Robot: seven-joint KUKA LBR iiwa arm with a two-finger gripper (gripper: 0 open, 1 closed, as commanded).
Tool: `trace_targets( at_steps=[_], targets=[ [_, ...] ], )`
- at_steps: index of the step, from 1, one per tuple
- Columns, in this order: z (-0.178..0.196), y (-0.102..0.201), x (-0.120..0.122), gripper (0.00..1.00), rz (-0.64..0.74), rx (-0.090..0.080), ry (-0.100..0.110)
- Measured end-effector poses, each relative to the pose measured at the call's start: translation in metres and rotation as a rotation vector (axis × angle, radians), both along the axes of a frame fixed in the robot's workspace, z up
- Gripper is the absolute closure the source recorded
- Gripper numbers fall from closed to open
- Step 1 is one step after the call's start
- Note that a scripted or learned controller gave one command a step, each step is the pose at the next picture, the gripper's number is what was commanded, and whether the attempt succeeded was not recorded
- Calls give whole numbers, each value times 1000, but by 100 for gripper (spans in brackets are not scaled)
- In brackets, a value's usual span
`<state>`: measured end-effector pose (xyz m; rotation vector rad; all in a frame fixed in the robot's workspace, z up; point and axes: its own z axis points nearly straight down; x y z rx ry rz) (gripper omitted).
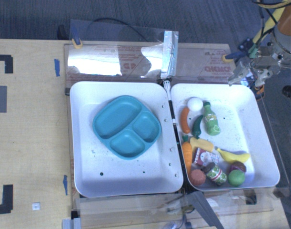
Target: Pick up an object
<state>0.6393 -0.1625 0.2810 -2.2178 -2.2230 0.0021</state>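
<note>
The gripper (250, 78) hovers just beyond the far right corner of the right bin (266, 142), above its rim; jaw state cannot be determined. Candidate objects, including a green bottle (211, 120) and banana (231, 154), cluster against this bin's left wall, probably unpicked.

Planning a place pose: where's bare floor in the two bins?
Left bin: strip along the near edge below the blue tray, plus the left margin. Right bin: far-right area beyond the green bottle. Crowded: its left side and near edge, around the banana.

Glossy blue plastic tray (127, 126)
</note>
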Motion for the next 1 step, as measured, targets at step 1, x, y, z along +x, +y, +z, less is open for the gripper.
trace_targets(
  at_steps=[1],
  targets=[
    [-120, 39, 25, 0, 63, 3, 10]
  ],
)
